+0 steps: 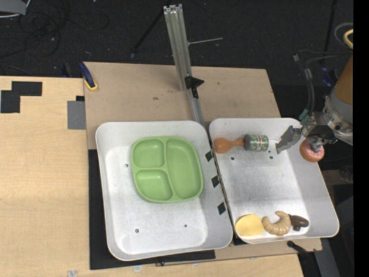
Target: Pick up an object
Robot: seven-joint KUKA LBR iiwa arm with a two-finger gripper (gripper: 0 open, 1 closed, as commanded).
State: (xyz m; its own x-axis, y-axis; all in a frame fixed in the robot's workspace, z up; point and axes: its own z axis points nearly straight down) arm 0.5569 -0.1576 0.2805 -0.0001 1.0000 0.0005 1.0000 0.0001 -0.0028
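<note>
The tool (300, 136) hangs at the far right edge of the right bin (271, 206); whether it is spread I cannot tell, and nothing shows pinched. The small bottle (256, 142) lies just left of it, unlifted, so the pick looks undone.

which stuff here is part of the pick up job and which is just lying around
Job: gripper; right white bin; its pickable items: orange-headed wooden spoon, small green-labelled jar, yellow round piece, tan curved croissant toy.

Lying about: left white bin; green divided plastic plate; upright aluminium post.
</note>
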